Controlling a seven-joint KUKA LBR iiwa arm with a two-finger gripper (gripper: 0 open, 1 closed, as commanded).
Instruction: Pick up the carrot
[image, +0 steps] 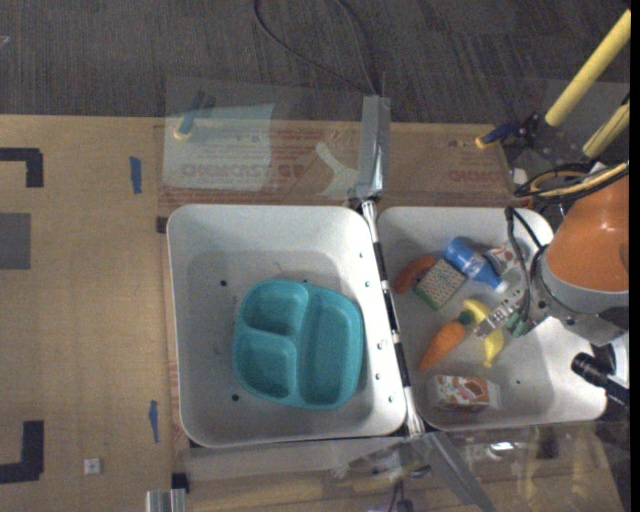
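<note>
Evidently the pick is not yet made — the carrot (443, 345) lies on the floor of the right bin (530, 400), beside a yellow piece (490, 340). Just beside its green top hangs the pincer (508, 318); whether it grips anything, I cannot tell.

The two bins (190, 300) look like smooth white plastic with a soft shine. In the left one lies a teal tray (298, 343), also plastic, smooth and slightly glossy. The carrot (445, 344) in the right bin has a smooth orange surface like plastic. Near it, the small carton (461, 391) looks like printed paper. The bench (80, 330) is matt brown, like cardboard or wood. At the upper middle, a clear sheet (260, 150) reflects light. The arm (590, 250) has a glossy orange shell.
</note>
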